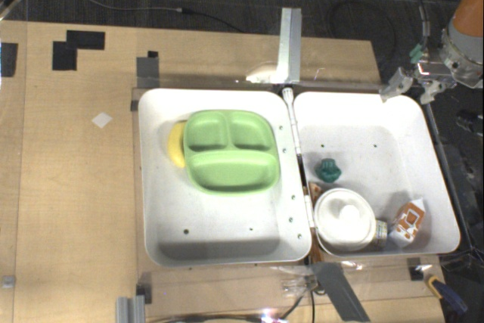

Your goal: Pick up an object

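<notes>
My gripper hangs over the far right corner of the right bin, its two fingers spread and nothing between them. In that bin lie a small teal object, a white round bowl at the near edge, and an orange and white packet to the bowl's right. All three are well below the gripper in the view and apart from it. The left bin holds a green divided plate with a yellow object partly tucked under its left side.
A metal post stands behind the seam between the bins. The wooden bench stretches to the left. Cables run over the dark floor behind the bench.
</notes>
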Controlling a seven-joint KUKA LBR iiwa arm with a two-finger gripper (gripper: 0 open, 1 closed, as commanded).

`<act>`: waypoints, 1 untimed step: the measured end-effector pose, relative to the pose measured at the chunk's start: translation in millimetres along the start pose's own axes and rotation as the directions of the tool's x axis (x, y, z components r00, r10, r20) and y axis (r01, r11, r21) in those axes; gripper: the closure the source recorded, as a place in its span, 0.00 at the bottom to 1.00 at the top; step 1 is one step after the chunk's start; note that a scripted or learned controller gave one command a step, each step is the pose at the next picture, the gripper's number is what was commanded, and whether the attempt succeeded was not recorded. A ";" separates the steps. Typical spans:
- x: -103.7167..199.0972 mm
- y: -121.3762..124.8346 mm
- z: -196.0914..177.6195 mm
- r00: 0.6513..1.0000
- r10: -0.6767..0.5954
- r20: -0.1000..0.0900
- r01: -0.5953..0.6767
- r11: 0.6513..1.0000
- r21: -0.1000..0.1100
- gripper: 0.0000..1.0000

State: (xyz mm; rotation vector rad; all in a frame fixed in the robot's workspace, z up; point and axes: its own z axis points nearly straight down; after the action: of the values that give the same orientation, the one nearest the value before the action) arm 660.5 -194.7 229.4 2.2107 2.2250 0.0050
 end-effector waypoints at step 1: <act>61.1 -8.6 60.3 1.000 -0.001 -0.001 0.001 1.000 0.002 0.00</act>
State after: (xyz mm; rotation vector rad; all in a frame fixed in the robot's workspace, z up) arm 651.9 -133.7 168.9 2.2108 2.2275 0.0045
